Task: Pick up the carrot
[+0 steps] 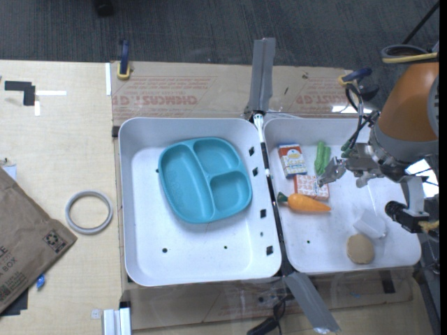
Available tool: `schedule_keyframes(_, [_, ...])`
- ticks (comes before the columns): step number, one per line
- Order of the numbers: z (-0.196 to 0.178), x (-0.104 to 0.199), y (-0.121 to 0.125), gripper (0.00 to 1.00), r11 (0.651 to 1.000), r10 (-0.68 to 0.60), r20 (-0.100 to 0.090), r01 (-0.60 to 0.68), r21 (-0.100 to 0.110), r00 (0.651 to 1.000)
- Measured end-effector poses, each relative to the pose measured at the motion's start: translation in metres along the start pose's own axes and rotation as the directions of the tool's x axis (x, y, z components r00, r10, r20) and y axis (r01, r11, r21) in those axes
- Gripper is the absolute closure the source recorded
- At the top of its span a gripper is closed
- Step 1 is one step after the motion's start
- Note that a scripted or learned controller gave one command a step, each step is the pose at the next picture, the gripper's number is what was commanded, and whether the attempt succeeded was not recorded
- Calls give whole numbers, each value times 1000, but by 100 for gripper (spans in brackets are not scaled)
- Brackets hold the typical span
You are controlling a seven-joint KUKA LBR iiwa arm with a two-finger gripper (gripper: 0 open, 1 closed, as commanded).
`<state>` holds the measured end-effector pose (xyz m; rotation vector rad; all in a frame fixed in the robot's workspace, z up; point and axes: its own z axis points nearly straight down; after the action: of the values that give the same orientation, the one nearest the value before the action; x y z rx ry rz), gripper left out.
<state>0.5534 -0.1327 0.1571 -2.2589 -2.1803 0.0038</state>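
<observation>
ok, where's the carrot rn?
Camera view: carrot lies in the right bin, near its left wall, just below the red-and-white carton; claw hovers up-right of it.

Carrot (309,203) in right bin (391,257) (divided plate (205,179) in left bin (140,208)).

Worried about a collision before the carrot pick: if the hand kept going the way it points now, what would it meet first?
Likely the small red box just below the hand, which points down and left. The carrot lies right beyond it. Height above the bin is unclear, so this is a guess.
</observation>
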Motion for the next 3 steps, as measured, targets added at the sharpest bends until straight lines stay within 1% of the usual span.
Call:
schedule_keyframes(1, [12, -30, -2, 0, 999, 37, 0, -37, 0, 999])
schedule_keyframes(2, [58, 21, -31, 0, 1000, -14, 9, 14, -19, 1000])
schedule_keyframes(3, [67, 33, -78, 0, 992, 124, -1, -124, 1, 992])
